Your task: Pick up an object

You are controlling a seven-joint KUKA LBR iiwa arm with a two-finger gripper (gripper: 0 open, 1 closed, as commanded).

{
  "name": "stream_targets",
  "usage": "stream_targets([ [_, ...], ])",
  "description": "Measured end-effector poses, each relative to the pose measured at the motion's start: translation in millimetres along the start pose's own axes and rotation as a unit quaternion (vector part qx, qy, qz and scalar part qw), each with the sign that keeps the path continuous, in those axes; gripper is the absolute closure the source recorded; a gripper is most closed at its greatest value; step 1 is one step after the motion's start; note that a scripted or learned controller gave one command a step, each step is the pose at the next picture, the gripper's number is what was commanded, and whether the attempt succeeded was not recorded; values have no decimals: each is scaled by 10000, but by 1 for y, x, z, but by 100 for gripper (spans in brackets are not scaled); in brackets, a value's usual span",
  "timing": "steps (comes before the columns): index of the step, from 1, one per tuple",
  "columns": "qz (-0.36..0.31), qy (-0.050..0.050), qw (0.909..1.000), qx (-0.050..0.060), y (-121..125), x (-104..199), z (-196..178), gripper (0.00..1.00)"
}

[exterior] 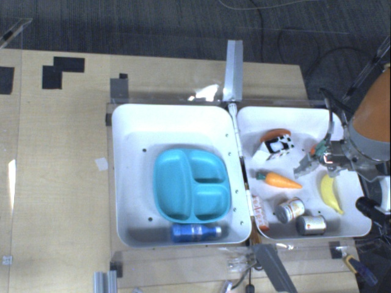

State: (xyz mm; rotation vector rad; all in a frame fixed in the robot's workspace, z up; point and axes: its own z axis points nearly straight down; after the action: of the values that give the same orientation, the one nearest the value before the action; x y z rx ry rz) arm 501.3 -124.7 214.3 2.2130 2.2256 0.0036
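The right bin point(256, 116) holds an orange carrot point(279, 180), a yellow banana point(330, 194), two small metal cans point(291, 210) point(311, 224) and a black, white and orange toy point(278, 143). My gripper point(310, 157) reaches in from the right and hangs over the middle of this bin. It sits just right of the carrot's thick end and up-left of the banana. Its fingers stand open with nothing between them.
A red-and-white packet point(257, 210) lies along the right bin's left wall. The left bin point(131, 127) holds a blue divided plate point(192, 184) and a blue bottle point(195, 231) near its front wall. A metal post point(234, 72) rises behind the bins.
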Motion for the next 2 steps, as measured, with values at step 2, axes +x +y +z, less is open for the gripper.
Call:
stream_targets([
  [2, -132, -19, 9999, -85, 25, 31, 124, 0],
])
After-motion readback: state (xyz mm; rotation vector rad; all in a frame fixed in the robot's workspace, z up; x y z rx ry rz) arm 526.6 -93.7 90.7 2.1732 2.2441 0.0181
